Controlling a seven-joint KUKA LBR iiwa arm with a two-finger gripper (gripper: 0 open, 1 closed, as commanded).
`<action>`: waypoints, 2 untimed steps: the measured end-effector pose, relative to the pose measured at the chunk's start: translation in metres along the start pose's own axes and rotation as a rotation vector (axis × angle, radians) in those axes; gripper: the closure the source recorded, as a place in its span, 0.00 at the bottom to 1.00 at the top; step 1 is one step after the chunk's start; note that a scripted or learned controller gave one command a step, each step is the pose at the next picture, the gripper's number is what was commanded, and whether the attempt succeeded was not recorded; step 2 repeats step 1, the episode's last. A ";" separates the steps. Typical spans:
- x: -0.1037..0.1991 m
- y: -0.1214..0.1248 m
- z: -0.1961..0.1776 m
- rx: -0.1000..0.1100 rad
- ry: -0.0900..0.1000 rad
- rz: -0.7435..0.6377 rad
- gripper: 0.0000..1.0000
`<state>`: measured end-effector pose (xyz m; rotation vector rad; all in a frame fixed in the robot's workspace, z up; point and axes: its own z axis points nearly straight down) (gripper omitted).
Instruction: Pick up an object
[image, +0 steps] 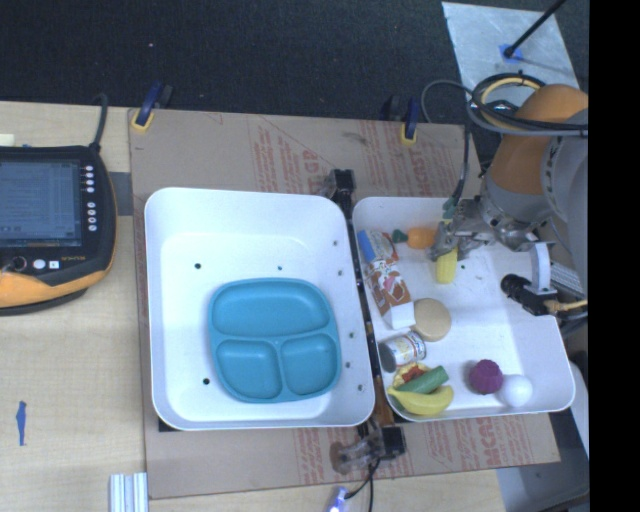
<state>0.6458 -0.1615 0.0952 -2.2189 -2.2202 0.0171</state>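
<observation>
Gripper sits at the far edge of the right bin, and a yellow block hangs right under it. Looks pinched between the fingers, but honestly I can't tell how tight. I'd lift straight up, slowly. An orange piece is just beside it and the far wall is close, so no sideways drift. Open floor lies toward the bin's middle; the packets crowd the left wall.

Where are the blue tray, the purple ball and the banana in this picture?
blue tray (272, 338): camera view, on the divider between its compartments.
purple ball (486, 376): camera view, on the middle of the ball.
banana (422, 402): camera view, on the middle of its yellow curve.
</observation>
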 end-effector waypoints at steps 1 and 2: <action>0.056 0.010 -0.092 -0.009 0.006 -0.004 1.00; 0.056 0.010 -0.092 -0.009 0.006 -0.004 1.00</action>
